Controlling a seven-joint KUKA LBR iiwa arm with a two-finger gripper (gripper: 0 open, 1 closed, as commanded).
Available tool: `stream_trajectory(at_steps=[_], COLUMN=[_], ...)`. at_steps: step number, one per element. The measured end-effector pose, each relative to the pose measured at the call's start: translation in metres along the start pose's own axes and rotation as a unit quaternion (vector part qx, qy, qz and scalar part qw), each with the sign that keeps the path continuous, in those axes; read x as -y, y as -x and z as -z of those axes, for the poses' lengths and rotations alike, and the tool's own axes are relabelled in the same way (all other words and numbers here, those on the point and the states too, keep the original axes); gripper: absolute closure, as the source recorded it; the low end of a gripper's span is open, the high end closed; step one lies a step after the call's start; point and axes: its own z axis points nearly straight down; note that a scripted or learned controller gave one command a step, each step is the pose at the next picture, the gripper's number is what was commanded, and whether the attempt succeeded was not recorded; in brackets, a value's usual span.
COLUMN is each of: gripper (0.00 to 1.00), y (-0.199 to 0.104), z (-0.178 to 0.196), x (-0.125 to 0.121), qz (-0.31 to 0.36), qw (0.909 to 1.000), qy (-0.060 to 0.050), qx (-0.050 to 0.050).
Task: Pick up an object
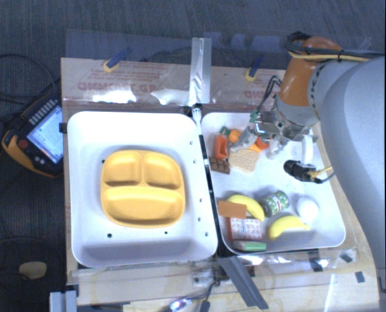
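White plastic right bin (333, 229) is crowded below the gripper (261, 130), whose state cannot be told. A tan bread slice (244, 160), just below-left of it, is judged light, spongy, best pinched at its edges. An orange piece (220, 146) lies further left.

A tray (141, 187) lies in the left bin (76, 174); the right bin (333, 229) holds perhaps 10 small items.

Yellow tray (142, 187) in left bin (82, 239) — jaws (261, 134) over the right bin's (333, 229) clutter.
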Motion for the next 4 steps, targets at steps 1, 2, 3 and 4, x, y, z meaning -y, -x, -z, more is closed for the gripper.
stream_trajectory(at_steps=[1,2,3,4], gripper=[0.00,1.00,0.00,0.00], y=[0.0011,0.0052,0.0034,0.0104], z=[0.0001,0.0098,0.0101,0.0001], x=[-0.0017,0.0019,-0.0009,-0.0046], qz=[-0.034,-0.036,-0.035,-0.024], qw=[0.9994,0.9993,0.9994,0.9997], qy=[0.001,-0.007,0.000,0.004], qx=[-0.002,0.001,0.002,0.001])
